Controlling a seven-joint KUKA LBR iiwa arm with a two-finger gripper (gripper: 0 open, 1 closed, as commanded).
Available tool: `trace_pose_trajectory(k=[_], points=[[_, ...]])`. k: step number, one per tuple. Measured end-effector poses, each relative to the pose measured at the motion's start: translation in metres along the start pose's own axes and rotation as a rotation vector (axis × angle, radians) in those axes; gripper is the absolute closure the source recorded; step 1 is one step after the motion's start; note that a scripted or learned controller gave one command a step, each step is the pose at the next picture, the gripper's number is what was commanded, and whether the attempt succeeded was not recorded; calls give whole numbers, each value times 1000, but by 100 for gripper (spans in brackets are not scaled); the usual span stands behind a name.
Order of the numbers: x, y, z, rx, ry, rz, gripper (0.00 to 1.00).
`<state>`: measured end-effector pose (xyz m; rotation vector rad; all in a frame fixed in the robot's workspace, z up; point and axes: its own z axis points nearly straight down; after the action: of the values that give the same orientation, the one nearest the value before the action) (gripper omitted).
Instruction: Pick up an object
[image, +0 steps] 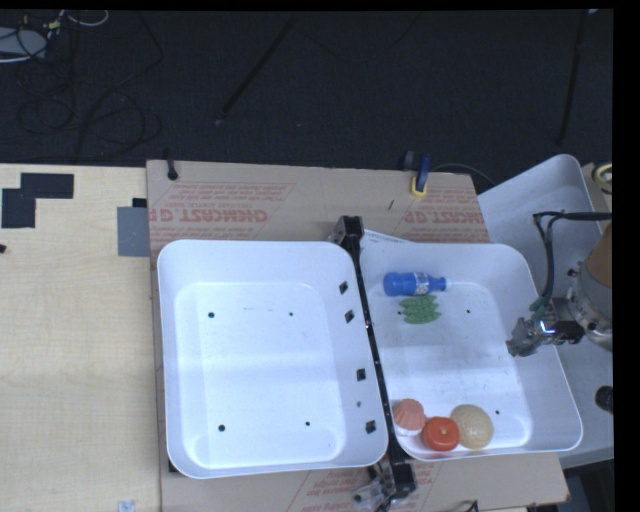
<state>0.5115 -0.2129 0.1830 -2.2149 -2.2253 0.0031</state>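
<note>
In the right bin (545, 300) a blue bottle (412, 284) lies on its side near the far wall, with a small green leafy item (421, 311) just in front of it. At the near edge sit a pink-and-white item (408, 413), a red tomato-like ball (440, 433) and a tan round item (472, 425), side by side. My gripper (528, 338) hangs over the right side of this bin, apart from all of them. Nothing shows between its tips.
The left bin (170, 300) adjoins the right one along a black divider with clips (362, 330). Both rest on brown cardboard (300, 205). The arm's wrist and cables (580, 300) crowd the right edge.
</note>
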Motion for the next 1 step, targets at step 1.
trace_pose_trajectory(k=[1], points=[[1, -8, 1, 1, 1, 3, 100]])
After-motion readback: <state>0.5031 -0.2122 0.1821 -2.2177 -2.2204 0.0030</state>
